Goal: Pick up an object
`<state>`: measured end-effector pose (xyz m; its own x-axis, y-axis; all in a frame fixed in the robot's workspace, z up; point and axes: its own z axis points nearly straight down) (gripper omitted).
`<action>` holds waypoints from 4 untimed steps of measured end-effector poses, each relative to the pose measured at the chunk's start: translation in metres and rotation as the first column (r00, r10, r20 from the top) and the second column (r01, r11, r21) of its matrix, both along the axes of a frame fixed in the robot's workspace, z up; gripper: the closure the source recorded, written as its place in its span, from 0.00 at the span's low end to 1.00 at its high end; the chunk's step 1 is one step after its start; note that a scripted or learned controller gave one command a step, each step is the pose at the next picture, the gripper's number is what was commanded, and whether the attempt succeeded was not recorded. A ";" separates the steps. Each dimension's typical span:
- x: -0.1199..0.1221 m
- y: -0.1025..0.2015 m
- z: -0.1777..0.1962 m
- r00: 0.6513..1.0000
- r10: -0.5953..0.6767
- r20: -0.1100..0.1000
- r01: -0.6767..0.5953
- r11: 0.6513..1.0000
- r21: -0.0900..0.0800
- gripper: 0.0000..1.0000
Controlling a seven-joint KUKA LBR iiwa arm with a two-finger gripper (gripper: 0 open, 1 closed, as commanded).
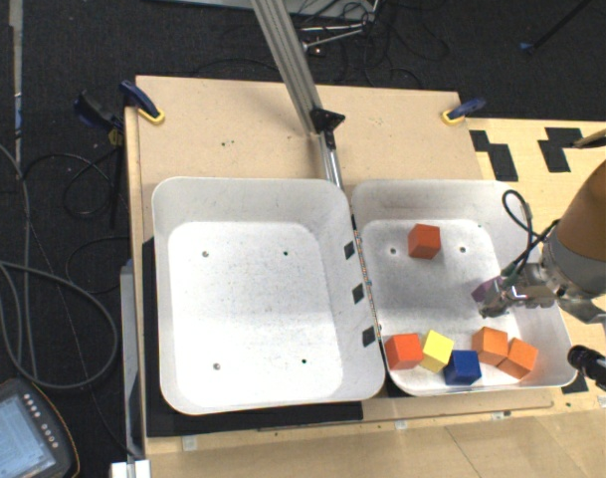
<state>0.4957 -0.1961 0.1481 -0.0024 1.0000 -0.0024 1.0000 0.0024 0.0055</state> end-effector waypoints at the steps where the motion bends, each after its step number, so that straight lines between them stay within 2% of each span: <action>1: -0.001 -0.002 0.043 1.000 0.000 0.001 0.000 1.000 0.000 1.00; 2: 0.001 -0.002 0.091 1.000 0.001 0.002 -0.001 1.000 -0.001 1.00; 3: 0.006 0.049 0.080 1.000 0.005 -0.005 -0.005 1.000 0.003 1.00; 4: 0.012 0.098 0.090 1.000 0.006 -0.003 -0.006 1.000 0.004 1.00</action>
